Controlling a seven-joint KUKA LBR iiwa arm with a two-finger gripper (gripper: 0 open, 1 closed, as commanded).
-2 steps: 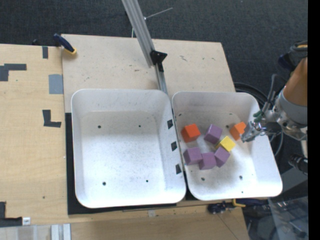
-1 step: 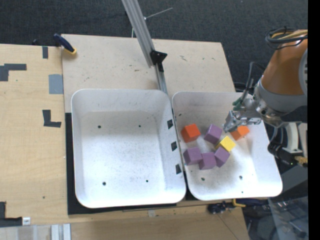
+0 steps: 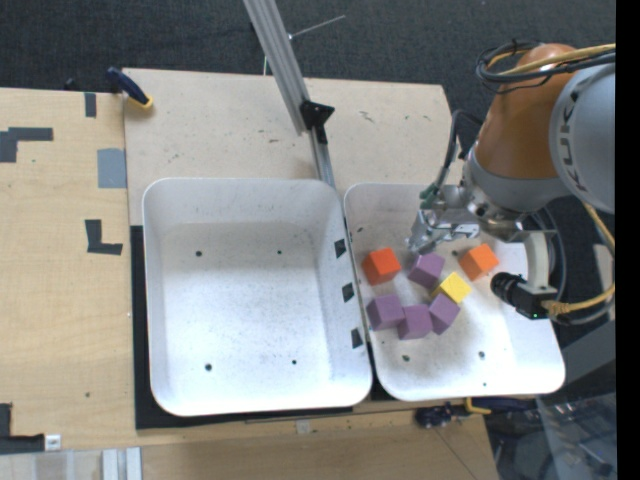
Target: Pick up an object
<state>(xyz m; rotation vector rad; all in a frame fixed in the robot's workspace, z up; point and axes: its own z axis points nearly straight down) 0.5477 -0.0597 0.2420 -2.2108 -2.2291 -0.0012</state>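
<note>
White plastic is most of what I see from above: two shallow bins side by side, the left bin (image 3: 245, 298) and the right bin (image 3: 500, 363) touching along their shared rim. All the blocks lie in the right bin, clustered toward its left and upper part.

Taking that cluster as a clock face, an orange cube (image 3: 381, 265) sits at about 9 o'clock, near the shared rim. A second orange cube (image 3: 478, 260) sits at about 2 o'clock. A yellow cube (image 3: 454, 288) lies at about 3 o'clock, just below and to the left of that second orange one. One purple cube (image 3: 427, 270) sits near the centre, and three more purple cubes (image 3: 413, 318) bunch together from 5 to 7 o'clock, touching one another.

My arm (image 3: 540, 118) comes in from 3 o'clock, its orange band over the right bin's upper right corner. The gripper (image 3: 428, 236) hangs low over the cluster, its tip just above the central purple cube at that cube's 12 o'clock. I cannot tell how its pincer is set, and I see no block between it.

A slanted metal rail (image 3: 285, 63) crosses from 12 o'clock down to the shared rim. Beige board (image 3: 60, 268) covers the bench at 9 o'clock.
</note>
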